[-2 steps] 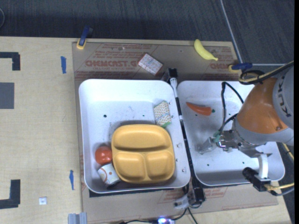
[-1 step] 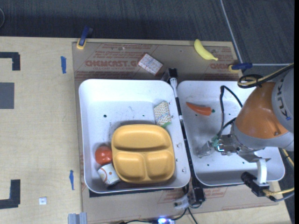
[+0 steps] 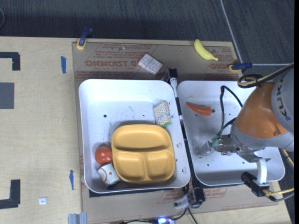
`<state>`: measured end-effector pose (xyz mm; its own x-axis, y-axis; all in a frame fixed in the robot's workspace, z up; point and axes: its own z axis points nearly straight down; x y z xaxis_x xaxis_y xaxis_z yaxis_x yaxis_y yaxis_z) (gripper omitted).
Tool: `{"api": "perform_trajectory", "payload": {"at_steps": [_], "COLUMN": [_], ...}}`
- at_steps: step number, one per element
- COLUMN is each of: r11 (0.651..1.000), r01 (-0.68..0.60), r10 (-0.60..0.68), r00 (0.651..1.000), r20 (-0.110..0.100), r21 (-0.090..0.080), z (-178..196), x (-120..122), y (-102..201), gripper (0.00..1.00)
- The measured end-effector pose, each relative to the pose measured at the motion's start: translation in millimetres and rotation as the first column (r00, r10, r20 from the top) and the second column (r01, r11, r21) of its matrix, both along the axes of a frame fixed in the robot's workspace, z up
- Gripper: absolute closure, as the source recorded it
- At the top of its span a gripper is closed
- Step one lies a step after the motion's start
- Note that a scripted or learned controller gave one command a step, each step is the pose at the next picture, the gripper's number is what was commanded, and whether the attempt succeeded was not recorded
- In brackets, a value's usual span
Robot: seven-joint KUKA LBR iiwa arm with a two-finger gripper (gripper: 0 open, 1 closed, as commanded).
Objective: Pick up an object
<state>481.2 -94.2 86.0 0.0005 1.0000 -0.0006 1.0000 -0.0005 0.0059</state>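
My gripper (image 3: 204,149) hangs low over the floor of the right bin (image 3: 224,174), near its left-middle, with the grey and orange arm behind it to the right. I see nothing between or under it. An orange carrot-like piece (image 3: 199,109) lies at the back of the same bin, well apart from the gripper. In the left bin (image 3: 93,101) a yellow compartment tray (image 3: 142,152) lies flat. A red ball (image 3: 103,154) and a small white and orange object (image 3: 108,174) sit at its left. A patterned packet (image 3: 162,113) leans by the right wall.
Behind the bins on the cardboard lie a yellow banana (image 3: 204,50), a patterned card (image 3: 150,63) and a black pen-like object (image 3: 172,76). Black cables (image 3: 224,97) loop over the right bin beside the arm.
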Motion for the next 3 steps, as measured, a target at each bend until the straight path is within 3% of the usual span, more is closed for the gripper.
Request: {"api": "perform_trajectory", "payload": {"at_steps": [3], "r11": [1.0], "r01": [0.0], "r10": [0.0], "r00": [1.0], "r20": [0.0], "r21": [-0.001], "z": [-0.2], "x": [0.2], "y": [1.9], "gripper": [0.0]}}
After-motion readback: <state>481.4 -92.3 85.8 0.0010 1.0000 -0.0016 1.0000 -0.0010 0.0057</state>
